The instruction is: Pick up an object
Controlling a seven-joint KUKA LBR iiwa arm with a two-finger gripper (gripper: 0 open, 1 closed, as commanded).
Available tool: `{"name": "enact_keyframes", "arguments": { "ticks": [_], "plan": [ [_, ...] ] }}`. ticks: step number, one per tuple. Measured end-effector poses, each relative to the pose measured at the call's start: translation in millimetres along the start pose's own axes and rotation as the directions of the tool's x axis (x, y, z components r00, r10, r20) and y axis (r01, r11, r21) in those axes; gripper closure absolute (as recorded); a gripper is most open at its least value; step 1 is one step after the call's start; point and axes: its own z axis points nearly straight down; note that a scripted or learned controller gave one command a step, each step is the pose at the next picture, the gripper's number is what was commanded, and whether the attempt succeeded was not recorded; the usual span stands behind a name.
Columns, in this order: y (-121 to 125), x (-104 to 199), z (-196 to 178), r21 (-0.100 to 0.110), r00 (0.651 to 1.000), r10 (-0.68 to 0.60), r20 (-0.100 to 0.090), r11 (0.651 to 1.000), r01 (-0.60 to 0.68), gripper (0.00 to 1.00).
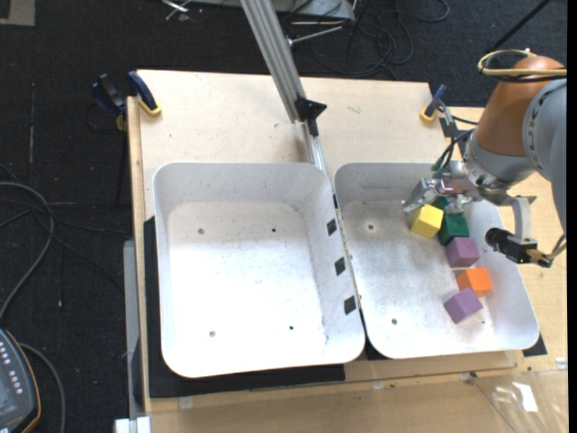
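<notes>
Toward the right of the frame, inside the right bin, the hand hovers over the yellow block, its grip impossible to judge, and crowding green block could spoil a pinch.

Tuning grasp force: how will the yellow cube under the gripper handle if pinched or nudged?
The yellow cube has flat faces, so it should slide, not roll. It looks like matte foam: probably light and grippy. The green block touches it, so a nudge may shift both.

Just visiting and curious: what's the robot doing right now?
Claw low in right white bin, above yellow foam cube. Green block and purple cube crowd alongside.
</notes>
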Motion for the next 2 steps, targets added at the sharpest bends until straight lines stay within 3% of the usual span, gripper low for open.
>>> {"name": "enact_keyframes", "arguments": {
  "ticks": [1,2],
  "plan": [
    [-7,8,6,-0.004,1.0,-0.003,0.0,1.0,0.003,0.0],
    [-6,8,-4,-0.008,1.0,-0.005,0.002,1.0,0.005,1.0]
  ]
}}
